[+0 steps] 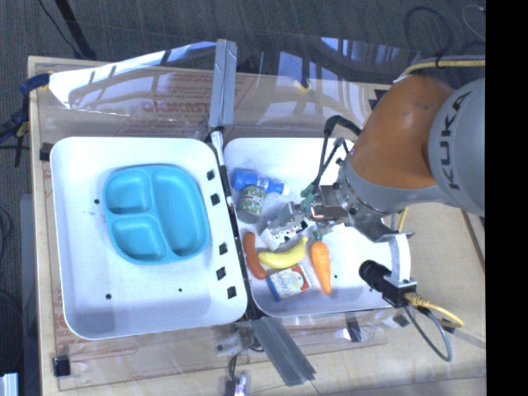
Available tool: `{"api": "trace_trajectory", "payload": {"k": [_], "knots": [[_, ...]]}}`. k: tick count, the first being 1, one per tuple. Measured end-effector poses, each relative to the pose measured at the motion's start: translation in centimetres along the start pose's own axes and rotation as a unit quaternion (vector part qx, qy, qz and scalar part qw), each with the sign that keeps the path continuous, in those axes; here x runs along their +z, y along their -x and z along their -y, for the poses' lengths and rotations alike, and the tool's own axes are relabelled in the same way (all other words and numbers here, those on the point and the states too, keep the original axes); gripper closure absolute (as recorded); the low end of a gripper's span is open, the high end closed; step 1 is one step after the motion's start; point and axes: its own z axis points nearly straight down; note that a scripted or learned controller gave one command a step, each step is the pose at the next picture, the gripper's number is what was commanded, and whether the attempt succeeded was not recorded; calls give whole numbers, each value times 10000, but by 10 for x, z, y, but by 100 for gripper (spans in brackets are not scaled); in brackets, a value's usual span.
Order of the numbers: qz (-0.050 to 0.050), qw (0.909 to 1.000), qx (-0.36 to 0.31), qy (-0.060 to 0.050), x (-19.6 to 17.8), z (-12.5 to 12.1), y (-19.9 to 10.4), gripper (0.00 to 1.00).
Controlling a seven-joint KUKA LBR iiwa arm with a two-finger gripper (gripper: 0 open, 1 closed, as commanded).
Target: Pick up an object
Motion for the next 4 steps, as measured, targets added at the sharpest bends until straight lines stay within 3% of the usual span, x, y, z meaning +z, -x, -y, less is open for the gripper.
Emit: {"api": "trace_trajectory", "payload": {"k": [1,2,3,4], "knots": [[-2,9989,459,-8,106,-28,59,0],[-32,9979,627,155,144,-38,96,0],[34,9997,197,160,144,-55,94,0],[7,9988,-484,45,160,-17,110,0]]}}
